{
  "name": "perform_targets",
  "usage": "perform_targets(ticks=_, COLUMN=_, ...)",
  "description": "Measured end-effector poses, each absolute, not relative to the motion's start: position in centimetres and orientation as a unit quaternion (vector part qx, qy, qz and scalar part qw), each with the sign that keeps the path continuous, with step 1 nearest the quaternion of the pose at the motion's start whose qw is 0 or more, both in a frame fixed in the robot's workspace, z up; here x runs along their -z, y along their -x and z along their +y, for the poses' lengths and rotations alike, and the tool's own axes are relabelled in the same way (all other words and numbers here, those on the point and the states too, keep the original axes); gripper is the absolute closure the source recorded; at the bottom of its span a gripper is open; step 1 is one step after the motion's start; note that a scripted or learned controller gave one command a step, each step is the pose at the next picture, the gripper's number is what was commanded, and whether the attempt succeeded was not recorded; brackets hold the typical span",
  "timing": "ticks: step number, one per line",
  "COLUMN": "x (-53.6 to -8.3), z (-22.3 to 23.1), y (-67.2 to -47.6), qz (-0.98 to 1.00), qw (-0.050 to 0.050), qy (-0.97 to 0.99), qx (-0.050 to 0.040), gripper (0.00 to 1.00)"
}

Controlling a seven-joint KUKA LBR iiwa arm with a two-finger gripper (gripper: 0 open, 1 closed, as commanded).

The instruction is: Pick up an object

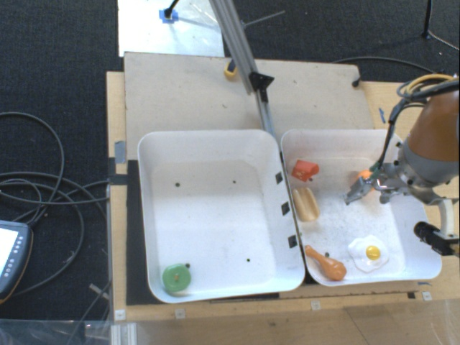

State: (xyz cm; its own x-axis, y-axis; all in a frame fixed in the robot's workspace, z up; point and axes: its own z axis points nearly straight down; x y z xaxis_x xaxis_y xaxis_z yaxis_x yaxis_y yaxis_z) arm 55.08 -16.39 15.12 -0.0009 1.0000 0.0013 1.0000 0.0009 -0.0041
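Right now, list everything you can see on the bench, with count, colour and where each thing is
White bins: two, side by side on the bench.
Green round piece: one, left bin, near corner.
Red block: one, right bin, far left part.
Hot dog bun: one, tan, right bin, along its left wall.
Orange drumstick-shaped toy: one, right bin, near edge.
Fried egg: one, white with yellow yolk, right bin, near right.
Small orange piece: one, by the gripper; identity unclear.
Gripper: one, grey, over the right bin.
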Motion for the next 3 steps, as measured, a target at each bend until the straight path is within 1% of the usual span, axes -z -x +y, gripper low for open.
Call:
perform_targets(ticks=1, x=-10.9, z=-16.2, y=-55.3, qz=-0.708, qw=0.001, qy=0.707, qx=-0.0006, gripper=0.00)
perform_targets(ticks=2, x=-12.3, z=-16.3, y=-55.4, qz=-0.708, qw=-0.001, qy=0.706, qx=0.0011, gripper=1.00)
perform_targets(ticks=3, x=-17.0, z=-15.9, y=-56.4, qz=-0.709, qw=-0.003, qy=0.705, qx=0.0017, gripper=1.00)
